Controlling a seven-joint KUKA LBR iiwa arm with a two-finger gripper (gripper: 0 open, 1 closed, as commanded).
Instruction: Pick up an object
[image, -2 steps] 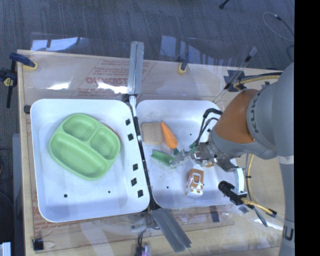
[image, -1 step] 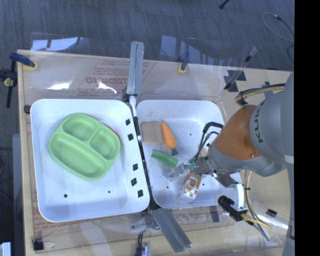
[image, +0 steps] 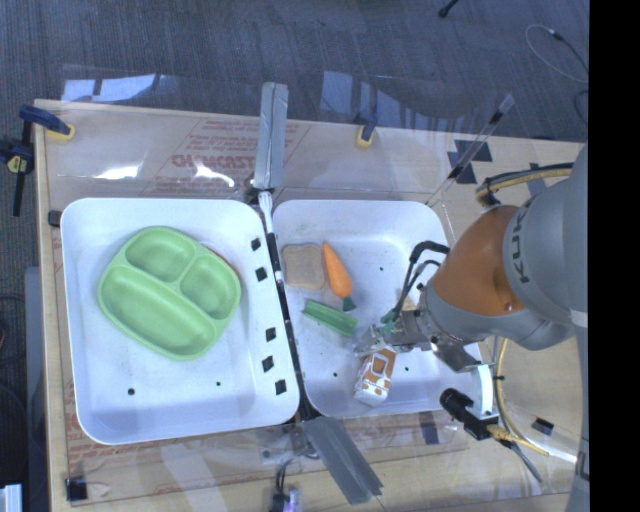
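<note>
The right bin (image: 400, 222) holds an orange carrot (image: 337, 271), a tan bread slice (image: 301, 265), a green stick-shaped piece (image: 330, 317) and a small brown-and-white carton (image: 376, 376). My gripper (image: 392, 331) reaches down into this bin from the right, just above the carton and right of the green piece. The arm's orange band and grey wrist cover most of it. Nothing is visibly lifted off the bin floor.
The left bin (image: 90, 380) holds a green divided plate (image: 170, 291). A black-marked ridge (image: 272, 320) separates the two bins. The arm's body (image: 500, 280) and cables (image: 490, 400) cover the right bin's right side. Clamps sit at the bench's left edge (image: 30, 125).
</note>
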